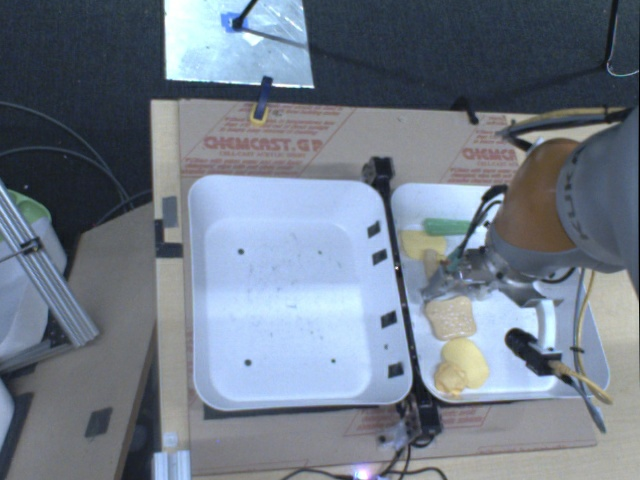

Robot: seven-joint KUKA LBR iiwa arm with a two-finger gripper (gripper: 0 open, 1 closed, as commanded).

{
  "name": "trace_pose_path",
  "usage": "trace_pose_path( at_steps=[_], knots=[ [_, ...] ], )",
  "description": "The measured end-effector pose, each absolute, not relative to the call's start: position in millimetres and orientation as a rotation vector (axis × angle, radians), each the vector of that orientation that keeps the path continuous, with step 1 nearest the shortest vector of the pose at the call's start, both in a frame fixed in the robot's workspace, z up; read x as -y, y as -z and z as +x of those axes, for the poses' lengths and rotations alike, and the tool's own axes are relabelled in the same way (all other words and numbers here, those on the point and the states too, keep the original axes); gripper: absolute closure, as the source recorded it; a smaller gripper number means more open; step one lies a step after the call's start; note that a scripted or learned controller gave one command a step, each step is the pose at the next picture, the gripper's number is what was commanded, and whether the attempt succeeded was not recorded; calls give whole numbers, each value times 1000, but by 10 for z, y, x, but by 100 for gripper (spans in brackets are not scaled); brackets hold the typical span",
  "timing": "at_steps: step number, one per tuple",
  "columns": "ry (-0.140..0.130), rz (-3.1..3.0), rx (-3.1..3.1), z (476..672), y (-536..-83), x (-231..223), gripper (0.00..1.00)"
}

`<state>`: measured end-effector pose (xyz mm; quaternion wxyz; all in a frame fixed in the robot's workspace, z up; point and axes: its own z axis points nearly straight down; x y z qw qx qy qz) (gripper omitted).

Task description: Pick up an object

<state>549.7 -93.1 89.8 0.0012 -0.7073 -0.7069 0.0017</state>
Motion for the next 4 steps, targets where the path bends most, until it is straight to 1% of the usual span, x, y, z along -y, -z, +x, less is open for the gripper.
trace_pose_path(
  at_steps=[1,2,3,4],
  knots=[
    [10,-2210,2233,4858,-1892,185,0],
    [-1,-2230,2219,4864,-1846,849,0],
    [5,-2216,2232,5265,-1846,519,0],
    [-3,-2223,2217,5020,-796,880,0]
  ],
)
